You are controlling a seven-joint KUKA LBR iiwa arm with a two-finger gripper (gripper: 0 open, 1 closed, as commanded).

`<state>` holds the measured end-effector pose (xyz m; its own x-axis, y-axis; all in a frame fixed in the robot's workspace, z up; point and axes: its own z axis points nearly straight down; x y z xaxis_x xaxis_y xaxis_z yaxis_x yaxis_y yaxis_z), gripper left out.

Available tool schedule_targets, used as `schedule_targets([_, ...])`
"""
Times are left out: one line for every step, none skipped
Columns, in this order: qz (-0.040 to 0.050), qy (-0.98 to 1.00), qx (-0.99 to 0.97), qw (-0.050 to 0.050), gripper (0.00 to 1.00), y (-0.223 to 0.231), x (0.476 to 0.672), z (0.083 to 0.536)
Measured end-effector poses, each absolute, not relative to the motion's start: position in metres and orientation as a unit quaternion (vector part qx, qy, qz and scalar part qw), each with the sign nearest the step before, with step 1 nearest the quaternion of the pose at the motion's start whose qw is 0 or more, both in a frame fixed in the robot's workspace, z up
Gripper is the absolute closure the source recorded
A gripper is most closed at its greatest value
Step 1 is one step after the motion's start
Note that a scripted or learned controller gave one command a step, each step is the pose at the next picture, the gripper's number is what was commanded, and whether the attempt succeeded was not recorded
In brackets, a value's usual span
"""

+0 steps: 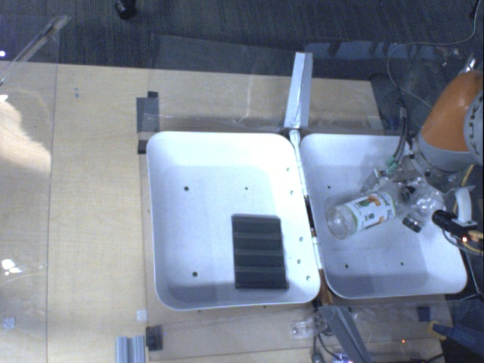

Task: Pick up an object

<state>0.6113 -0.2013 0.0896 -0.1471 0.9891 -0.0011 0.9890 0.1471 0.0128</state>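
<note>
Tool (412,191) over right white bin (363,278), finger state unclear.
Risks rolling clear plastic labelled bottle (363,212) away; round, lying sideways.

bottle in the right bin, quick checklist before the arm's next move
1. Bottle inside the right bin: ok, lying on its side, cap end towards the arm.
2. Tool near the bottle: ok, it sits by the bottle's right end.
3. Bottle between the tool's fingers: cannot tell, clear parts and glare blur that spot.
4. Bottle clear of the bin walls: ok, it rests mid-floor.
5. Black ridged block out of the way: ok, it lies in the left bin.
</note>
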Motion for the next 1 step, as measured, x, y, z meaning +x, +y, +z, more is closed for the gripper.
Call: schedule_targets([0.0033,0.812,0.584,0.005,0.00,-0.1531,0.5821,0.0891])
